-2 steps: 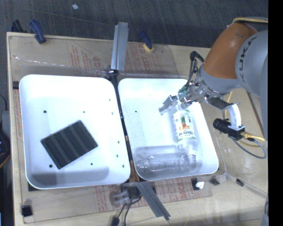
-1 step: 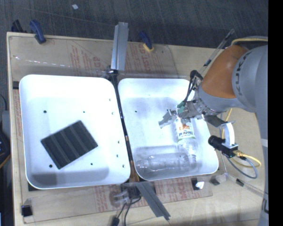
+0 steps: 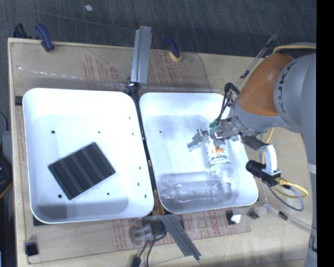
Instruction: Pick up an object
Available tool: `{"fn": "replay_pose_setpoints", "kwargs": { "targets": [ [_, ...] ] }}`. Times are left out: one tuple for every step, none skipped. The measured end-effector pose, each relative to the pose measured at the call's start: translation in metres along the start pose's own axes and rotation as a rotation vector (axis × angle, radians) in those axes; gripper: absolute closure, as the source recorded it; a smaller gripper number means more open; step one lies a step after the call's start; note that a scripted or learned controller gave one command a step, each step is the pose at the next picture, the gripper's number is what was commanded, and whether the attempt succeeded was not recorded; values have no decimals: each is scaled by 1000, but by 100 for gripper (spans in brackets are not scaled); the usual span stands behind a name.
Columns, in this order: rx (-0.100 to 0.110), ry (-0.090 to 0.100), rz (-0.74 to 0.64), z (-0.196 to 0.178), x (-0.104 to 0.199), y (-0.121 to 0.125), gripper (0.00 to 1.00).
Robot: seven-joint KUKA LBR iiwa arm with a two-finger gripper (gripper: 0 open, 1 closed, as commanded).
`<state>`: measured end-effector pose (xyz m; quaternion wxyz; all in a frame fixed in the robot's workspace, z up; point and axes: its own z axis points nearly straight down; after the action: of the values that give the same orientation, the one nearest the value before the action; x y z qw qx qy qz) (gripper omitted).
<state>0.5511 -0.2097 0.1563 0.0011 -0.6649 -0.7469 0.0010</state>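
Nearest us, along the near wall of the right bin [image 3: 172, 107], a clear bottle [image 3: 196, 192] lies on its side, cap end toward the right. Just beyond it, a second bottle [image 3: 219, 156], the one with the white and orange label, lies pointing away from us, its near end touching or just beside the clear one. Over in the left bin [image 3: 39, 102] a dark ribbed pad [image 3: 81, 169] lies flat, well apart from all the action.

Now the arm [image 3: 284, 90], in from the right, is down low in the right bin. The gripper [image 3: 203, 140] is at the far end of the labelled bottle, right at its top, and I'd call this the closing-in step of the pick. Whether it's spread or pinched, I can't tell from here; it's too small and cluttered, and I see nothing plainly held.

Next move, in my judgement: get squarely across the bottle's neck or body, squeeze, then lift straight up. That round, slick plastic could roll or squirt out, and the clear bottle alongside may get nudged.
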Motion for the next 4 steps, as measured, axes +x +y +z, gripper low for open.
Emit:
{"fn": "replay_pose_setpoints", "kwargs": {
  "targets": [
    [0, 0, 0, 0, 0, 0, 0],
    [0, 0, 0, 0, 0, 0, 0],
    [0, 0, 0, 0, 0, 0, 0],
    [0, 0, 0, 0, 0, 0, 0]
  ]
}}
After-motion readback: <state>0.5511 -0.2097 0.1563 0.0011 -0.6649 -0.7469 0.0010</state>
